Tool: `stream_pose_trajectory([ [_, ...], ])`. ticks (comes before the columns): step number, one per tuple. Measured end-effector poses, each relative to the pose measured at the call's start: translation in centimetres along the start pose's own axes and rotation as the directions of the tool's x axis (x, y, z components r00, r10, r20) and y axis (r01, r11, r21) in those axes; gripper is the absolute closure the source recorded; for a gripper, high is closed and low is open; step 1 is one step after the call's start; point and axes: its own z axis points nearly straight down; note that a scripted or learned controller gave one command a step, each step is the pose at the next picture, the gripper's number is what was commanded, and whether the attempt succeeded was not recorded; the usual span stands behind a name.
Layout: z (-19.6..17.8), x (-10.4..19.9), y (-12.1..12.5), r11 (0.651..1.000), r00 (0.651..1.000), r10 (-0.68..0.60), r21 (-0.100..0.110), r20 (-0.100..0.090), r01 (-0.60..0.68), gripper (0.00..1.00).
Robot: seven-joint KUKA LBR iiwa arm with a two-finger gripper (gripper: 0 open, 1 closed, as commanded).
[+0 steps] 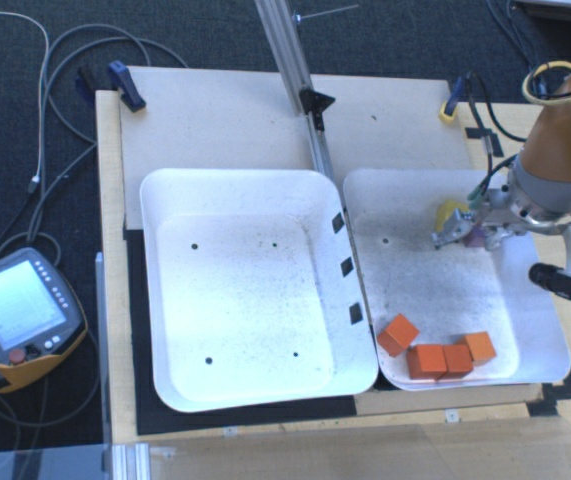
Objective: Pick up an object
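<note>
Our gripper (457, 230) hangs over the far part of the right bin (535, 308); we cannot tell its state. The orange blocks (435, 350) cluster at the near rim, well apart, so a descent here would likely catch nothing.

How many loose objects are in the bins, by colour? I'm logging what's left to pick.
Orange blocks, near the front edge of the right bin: 4
Yellow object, by the gripper in the same bin, partly hidden: 1
Total: 5
</note>
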Motion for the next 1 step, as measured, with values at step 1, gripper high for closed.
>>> stream_pose_trajectory([
  [1, 1.43, 4.12, 6.30, 1.000, 1.000, -0.008, 0.002, -0.005, 0.008, 0.00],
])
